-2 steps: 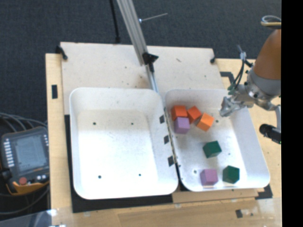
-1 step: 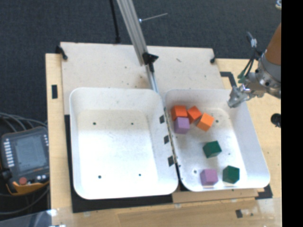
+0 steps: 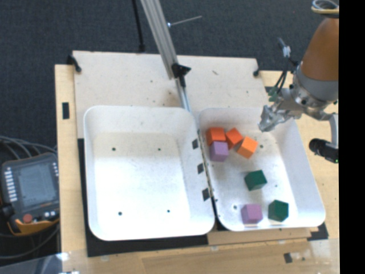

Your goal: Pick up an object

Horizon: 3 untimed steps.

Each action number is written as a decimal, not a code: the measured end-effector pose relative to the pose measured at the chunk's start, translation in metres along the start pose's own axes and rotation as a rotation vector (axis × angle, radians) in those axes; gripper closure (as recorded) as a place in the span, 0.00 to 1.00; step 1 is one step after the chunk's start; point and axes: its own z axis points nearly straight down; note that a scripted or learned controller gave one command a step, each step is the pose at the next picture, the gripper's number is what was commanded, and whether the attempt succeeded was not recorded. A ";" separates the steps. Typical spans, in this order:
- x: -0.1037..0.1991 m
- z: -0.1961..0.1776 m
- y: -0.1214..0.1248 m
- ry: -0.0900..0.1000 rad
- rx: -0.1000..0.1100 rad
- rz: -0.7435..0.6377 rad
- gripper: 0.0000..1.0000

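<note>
Arm reaches in from the right; jaws (image 3: 268, 123) hang over the upper part of the right bin (image 3: 302, 170), nothing seen between them; whether they are spread or closed, cannot tell. Just left and below the jaws: three orange cubes (image 3: 232, 140) clustered, a purple cube (image 3: 219, 150) touching them. Farther below: green cube (image 3: 255, 180); then second purple cube (image 3: 251, 213) beside another green one (image 3: 278, 210). Left bin (image 3: 97, 124) well left, on the tabletop (image 3: 120, 73).

Dark grey carpet (image 3: 68, 16) covered the floor around the pale wooden bench (image 3: 131, 79). A slanted aluminium rail (image 3: 159, 30) crossed above, and a handheld control pendant (image 3: 31, 190) lay beside cables.
</note>
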 end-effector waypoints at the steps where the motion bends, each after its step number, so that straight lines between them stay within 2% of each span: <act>1: 0.049 0.013 -0.006 0.001 0.002 0.000 1.00; 2: 0.110 0.025 0.001 0.002 0.004 -0.002 1.00; 3: 0.158 0.040 0.001 0.001 0.005 -0.001 1.00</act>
